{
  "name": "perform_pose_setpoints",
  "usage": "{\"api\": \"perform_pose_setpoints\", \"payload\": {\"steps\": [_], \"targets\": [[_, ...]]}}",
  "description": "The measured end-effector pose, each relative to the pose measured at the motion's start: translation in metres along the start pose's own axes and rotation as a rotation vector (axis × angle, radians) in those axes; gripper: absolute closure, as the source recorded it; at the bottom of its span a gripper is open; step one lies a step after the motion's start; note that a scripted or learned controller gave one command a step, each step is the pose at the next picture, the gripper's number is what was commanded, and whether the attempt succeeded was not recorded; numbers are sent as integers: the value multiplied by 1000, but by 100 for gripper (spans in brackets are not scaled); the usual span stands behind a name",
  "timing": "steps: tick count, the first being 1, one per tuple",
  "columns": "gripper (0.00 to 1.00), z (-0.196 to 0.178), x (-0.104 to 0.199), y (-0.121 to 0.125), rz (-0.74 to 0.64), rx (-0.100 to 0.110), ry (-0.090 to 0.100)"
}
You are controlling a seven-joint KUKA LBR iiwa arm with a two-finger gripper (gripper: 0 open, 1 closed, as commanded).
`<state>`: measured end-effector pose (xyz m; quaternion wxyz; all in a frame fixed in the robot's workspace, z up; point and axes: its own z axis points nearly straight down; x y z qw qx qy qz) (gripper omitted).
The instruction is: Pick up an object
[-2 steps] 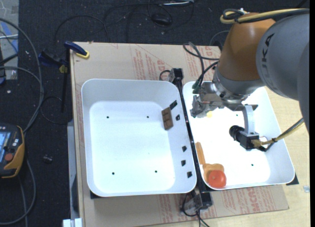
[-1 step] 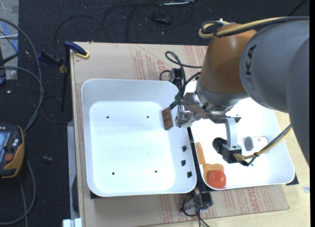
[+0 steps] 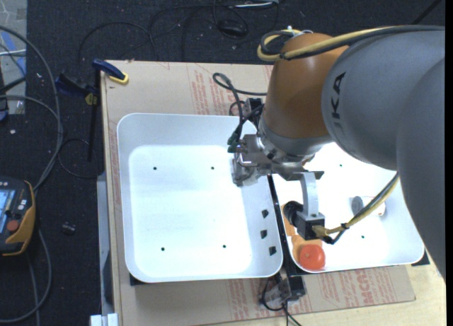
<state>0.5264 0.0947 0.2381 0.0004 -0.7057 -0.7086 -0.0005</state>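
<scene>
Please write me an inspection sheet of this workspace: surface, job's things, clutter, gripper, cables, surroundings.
Surface: cardboard-covered bench bearing left bin and right bin.
Job's things: orange-red round object and small grey object, both in right bin.
Clutter: blue-and-yellow clamp at bench's far left corner.
Grippers: gripper above left bin's right side.
Cables: black cables on floor.
Surroundings: dark floor; orange-and-black handheld unit at left.
</scene>
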Motion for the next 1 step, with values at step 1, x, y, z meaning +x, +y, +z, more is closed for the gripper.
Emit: {"api": "perform_pose_setpoints", "payload": {"steps": [1], "targets": [[0, 0, -2, 0, 4, 0, -1]]}}
